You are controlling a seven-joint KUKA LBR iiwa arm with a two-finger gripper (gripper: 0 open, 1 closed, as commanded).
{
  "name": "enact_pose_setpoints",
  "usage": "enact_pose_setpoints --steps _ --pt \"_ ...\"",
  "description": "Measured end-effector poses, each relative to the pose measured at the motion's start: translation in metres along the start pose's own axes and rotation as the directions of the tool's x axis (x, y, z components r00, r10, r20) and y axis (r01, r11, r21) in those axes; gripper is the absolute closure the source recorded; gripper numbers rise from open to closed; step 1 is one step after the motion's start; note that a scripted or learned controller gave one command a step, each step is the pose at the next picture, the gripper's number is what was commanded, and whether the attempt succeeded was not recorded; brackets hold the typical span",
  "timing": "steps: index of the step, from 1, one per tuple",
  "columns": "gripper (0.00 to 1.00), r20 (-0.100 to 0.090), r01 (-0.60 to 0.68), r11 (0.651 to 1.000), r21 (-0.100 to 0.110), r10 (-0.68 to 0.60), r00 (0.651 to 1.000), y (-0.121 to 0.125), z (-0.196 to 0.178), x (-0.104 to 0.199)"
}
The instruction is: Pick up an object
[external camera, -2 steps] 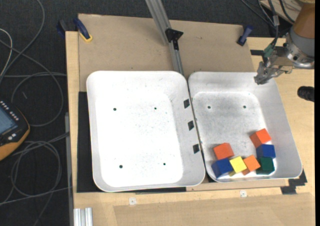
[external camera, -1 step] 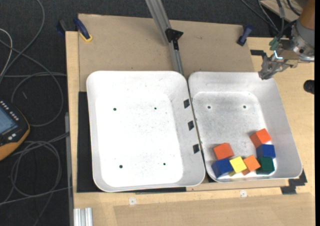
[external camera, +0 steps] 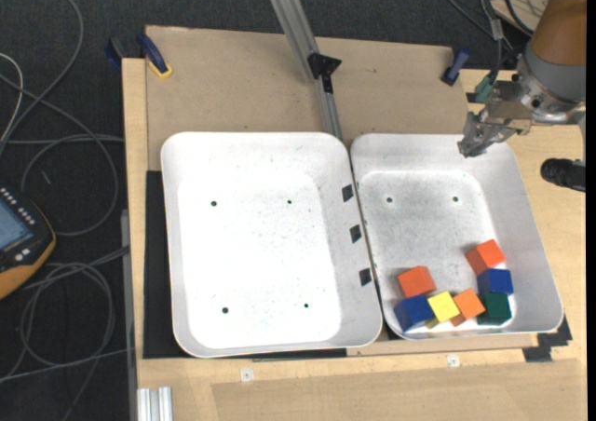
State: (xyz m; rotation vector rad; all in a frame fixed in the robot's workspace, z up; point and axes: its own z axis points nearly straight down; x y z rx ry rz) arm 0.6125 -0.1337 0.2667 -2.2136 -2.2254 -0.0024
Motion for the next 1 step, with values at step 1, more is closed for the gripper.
enact_pose_setpoints --steps 1 --pt "1.00 0.000 0.001 1.000 0.000 -0.001 1.000 -0.0137 -0.0048 0.0469"
